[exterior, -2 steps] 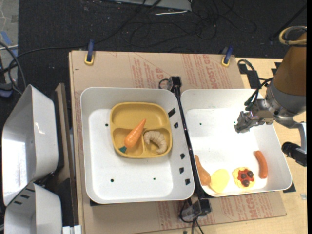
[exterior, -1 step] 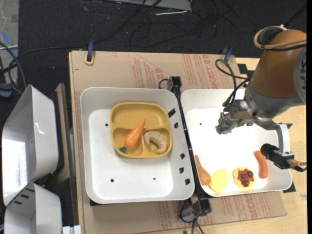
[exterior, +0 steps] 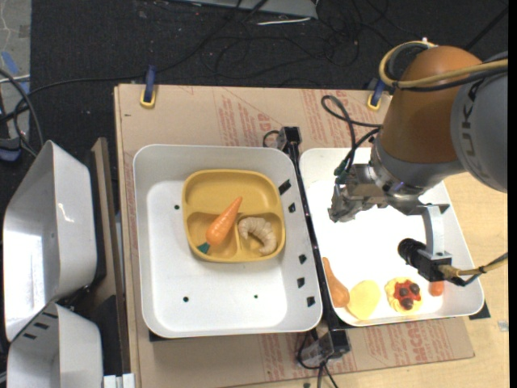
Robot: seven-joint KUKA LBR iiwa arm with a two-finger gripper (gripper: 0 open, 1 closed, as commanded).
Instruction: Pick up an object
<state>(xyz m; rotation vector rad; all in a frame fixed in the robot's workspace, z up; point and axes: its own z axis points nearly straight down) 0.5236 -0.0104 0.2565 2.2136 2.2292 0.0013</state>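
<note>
My gripper (exterior: 346,207) hangs over the upper left part of the right bin (exterior: 452,217), pointing down and left. Nothing shows between its fingers. In the left bin (exterior: 153,241) sits a yellow divided plate (exterior: 233,186) with a toy carrot (exterior: 223,221) and a pale shrimp (exterior: 258,234) in its compartments. Along the right bin's front edge lie an orange drumstick-shaped piece (exterior: 334,282), a pale yellow slice (exterior: 364,297) and a small yellow tart with red and dark berries (exterior: 404,293).
A small orange-red piece (exterior: 436,288) lies at the right bin's front right. The bins stand on a brown board (exterior: 218,115) with yellow clamps (exterior: 148,95) at its back. White containers (exterior: 48,217) stand left of the bench. Cables lie behind.
</note>
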